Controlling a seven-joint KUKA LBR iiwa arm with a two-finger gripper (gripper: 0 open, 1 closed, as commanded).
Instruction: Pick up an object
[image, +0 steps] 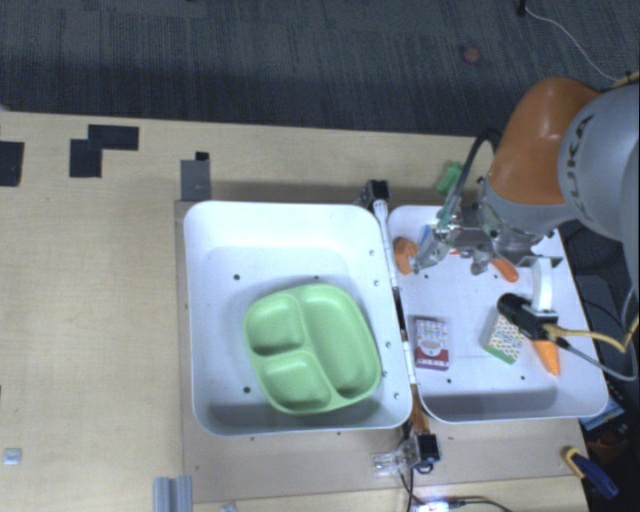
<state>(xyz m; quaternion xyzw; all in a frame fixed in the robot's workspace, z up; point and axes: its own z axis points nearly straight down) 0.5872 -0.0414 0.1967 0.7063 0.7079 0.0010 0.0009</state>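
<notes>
Over the right bin (570, 390), fingers (428, 250), spread unclear, hover beside the orange object (403, 253).

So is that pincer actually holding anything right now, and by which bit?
It cannot be told. The pincer hangs low at the far left corner of the right bin, beside an orange item, but no grip is visible.

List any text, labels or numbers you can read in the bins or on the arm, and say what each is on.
No text is readable.
Small red and white packet in the right bin: printed face, too blurred to read.
Small patterned packet in the same bin: print too small to read.
Arm: dark lettering on its grey housing, cut off and blurred.
Green divided tray: no markings seen.
</notes>
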